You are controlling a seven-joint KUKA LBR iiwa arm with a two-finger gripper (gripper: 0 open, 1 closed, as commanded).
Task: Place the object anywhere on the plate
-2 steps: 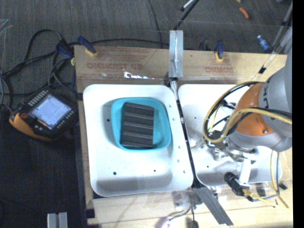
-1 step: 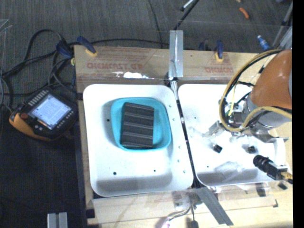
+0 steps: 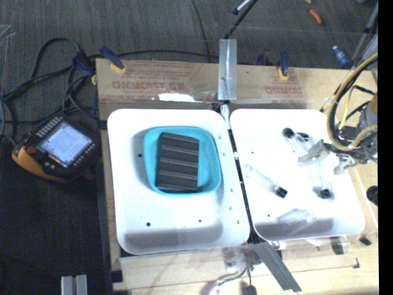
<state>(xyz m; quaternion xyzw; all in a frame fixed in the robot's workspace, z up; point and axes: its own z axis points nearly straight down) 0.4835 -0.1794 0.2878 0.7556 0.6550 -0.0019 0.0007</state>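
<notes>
A blue plate lies in the left bin. On the plate rests a dark ribbed rectangular block, lying flat near its middle. My gripper hangs over the right side of the right bin, far from the plate, with the arm and its cables coming in from the right edge. The gripper looks blurred and nothing can be made out in it.
Several small clear pieces with black ends lie in the right bin: one at the back, one mid-front, one at the right. A crumpled clear scrap lies near the front wall. A teach pendant sits left of the bench.
</notes>
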